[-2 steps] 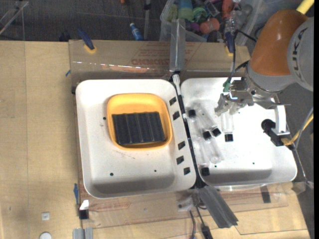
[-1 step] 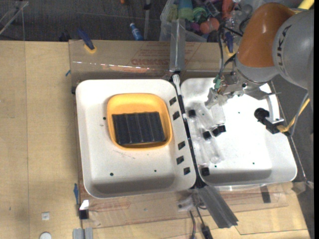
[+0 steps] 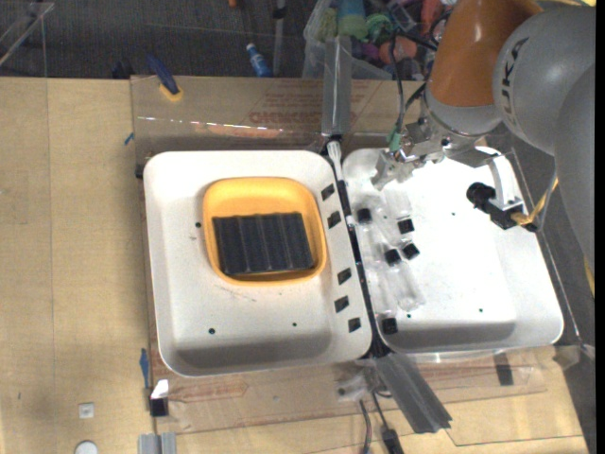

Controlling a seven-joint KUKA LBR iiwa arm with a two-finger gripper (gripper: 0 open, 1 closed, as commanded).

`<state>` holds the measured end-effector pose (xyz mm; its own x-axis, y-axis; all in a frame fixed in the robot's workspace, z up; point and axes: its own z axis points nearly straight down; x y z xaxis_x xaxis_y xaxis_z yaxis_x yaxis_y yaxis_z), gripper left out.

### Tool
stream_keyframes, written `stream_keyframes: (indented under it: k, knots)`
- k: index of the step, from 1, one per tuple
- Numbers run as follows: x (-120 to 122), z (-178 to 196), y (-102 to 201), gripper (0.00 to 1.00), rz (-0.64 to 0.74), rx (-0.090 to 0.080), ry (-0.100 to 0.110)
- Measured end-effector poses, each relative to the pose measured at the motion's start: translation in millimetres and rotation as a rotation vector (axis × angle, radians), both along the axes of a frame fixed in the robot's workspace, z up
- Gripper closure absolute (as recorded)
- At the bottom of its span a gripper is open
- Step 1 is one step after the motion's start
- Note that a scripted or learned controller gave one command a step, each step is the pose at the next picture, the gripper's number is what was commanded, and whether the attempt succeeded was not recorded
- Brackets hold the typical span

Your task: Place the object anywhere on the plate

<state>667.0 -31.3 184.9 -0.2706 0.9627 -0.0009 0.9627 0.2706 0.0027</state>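
A grey arm (image 3: 529, 64) with an orange band reaches in from the right, over the far edge of the right bin (image 3: 473, 291). Its hand (image 3: 402, 154) hangs low above that bin's far left corner. Whether the hand is open or closed cannot be told, and no object can be made out between its parts. Left of the hand and nearer the camera, the left bin (image 3: 180, 291) holds a yellow plate (image 3: 263, 195). A black ridged object (image 3: 264, 242) lies flat on the plate, well apart from the hand. Both bins sit on a counter (image 3: 66, 253).
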Motion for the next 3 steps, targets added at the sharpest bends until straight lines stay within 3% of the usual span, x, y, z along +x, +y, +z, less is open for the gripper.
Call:
stream_keyframes:
  k: [1,3]
  knots:
    - [0,48,2,1.0,0.12,-0.001,-0.001]
    - [0,111,-21,1.0,0.135,-0.001,-0.002]
